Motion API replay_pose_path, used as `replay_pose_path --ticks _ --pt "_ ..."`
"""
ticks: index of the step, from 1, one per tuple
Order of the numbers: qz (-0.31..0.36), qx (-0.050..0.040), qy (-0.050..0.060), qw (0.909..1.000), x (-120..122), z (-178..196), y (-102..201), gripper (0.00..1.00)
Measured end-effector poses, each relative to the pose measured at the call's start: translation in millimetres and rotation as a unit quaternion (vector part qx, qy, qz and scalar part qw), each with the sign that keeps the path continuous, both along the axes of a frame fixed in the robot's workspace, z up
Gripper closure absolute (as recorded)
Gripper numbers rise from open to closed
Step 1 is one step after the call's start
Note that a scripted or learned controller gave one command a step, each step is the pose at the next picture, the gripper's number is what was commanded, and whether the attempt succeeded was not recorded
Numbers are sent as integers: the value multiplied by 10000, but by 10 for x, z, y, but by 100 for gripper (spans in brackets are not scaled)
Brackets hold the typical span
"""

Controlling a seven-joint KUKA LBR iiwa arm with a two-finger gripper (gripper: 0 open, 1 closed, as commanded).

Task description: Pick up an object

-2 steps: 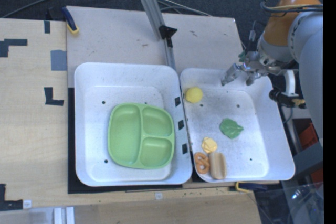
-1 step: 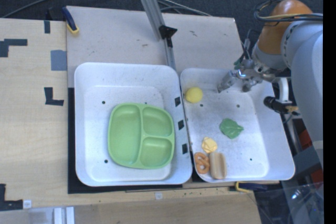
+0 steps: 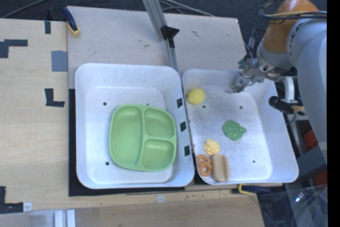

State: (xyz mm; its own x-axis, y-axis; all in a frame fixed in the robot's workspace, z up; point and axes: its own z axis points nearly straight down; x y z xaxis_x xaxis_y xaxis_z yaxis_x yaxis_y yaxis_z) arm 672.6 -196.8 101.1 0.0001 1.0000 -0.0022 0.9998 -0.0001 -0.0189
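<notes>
You see the gripper (image 3: 238, 84) low over the far right corner of the right bin (image 3: 276, 167), and you cannot tell how it is set. The bun (image 3: 220, 167) lies at the near edge of that bin with its long axis running near to far, touching the pretzel (image 3: 203, 165) on its left. The green leaf (image 3: 234, 129) sits mid-bin, the yellow ball (image 3: 196, 96) far left.

In the right bin (image 3: 276, 157) lie a yellow ball (image 3: 196, 96) near its upper left, a green leaf (image 3: 234, 129) mid-bin, and a yellow piece (image 3: 211, 146), pretzel (image 3: 203, 165) and bread roll (image 3: 220, 167) clustered at the lower left.
</notes>
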Motion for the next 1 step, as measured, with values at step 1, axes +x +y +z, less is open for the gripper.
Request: replay_pose_path --ticks 1 --pt "9 2 -125 9999 -11 631 45 100"
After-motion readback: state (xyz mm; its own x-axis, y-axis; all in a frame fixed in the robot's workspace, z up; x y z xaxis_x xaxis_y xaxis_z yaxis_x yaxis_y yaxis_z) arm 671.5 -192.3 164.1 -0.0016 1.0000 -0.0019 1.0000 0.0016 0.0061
